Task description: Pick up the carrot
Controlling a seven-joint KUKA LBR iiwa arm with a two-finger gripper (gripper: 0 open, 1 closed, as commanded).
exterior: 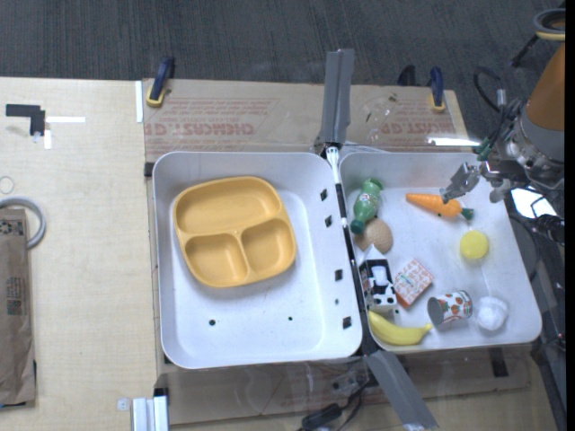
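Note:
The carrot [433,205], orange with a green leafy tip pointing right, lies flat in the upper part of the right bin [517,268]. My gripper [464,183] hangs at the bin's upper right, just above and right of the carrot's leafy end. The arm's grey wrist and orange band reach in from the right edge. Nothing shows in the gripper's hold.
The right bin also holds a green bottle [367,197], a brown egg-like item [380,236], a yellow lemon [474,245], a cow-patterned box [379,282], a red-white packet [413,283], a banana [398,331], a small can [450,308] and a white ball [491,312]. A yellow divided plate [235,230] lies in the left bin [260,330].

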